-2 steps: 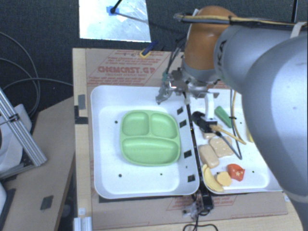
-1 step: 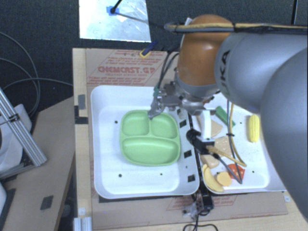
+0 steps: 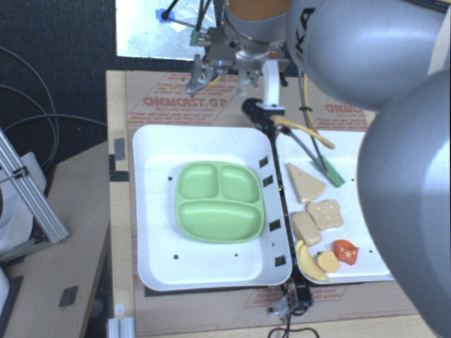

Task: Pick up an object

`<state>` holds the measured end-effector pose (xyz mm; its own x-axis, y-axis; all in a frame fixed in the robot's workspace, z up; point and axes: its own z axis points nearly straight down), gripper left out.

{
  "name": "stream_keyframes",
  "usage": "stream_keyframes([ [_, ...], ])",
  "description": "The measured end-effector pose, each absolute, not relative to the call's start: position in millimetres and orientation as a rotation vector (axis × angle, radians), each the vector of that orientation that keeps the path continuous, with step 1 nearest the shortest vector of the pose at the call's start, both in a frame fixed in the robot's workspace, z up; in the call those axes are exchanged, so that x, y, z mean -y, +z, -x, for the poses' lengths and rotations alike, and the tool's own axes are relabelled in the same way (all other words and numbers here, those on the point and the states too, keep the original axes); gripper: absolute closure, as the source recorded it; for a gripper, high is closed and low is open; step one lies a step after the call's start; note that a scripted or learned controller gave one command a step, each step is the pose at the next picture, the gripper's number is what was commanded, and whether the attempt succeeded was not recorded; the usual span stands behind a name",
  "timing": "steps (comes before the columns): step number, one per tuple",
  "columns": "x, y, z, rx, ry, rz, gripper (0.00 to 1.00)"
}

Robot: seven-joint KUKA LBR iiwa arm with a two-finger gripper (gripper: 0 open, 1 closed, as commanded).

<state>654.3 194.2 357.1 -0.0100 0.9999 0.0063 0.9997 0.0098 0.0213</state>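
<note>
- Gripper (image 3: 220,76) hovers at 12 o'clock beyond the bins; I cannot tell how the jaws stand.
- I'd target the cheese wedge (image 3: 306,182) in the right bin (image 3: 352,136), 3 o'clock of the green plate (image 3: 219,201).
- Looks light, stiff, slick plastic; pinch across its flat sides.
</note>
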Motion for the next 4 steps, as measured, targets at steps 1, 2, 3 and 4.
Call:
stream_keyframes([
  [1, -162, 547, -662.7, -2.218, 0.028, -2.207, 0.00],
  [2, -238, 395, -666.7, -2.238, -0.015, -2.217, 0.00],
  [3, -234, 418, -668.8, -2.231, 0.007, -2.208, 1.00],
  [4, -235, 367, -572.2, -2.234, -0.010, -2.216, 1.00],
])
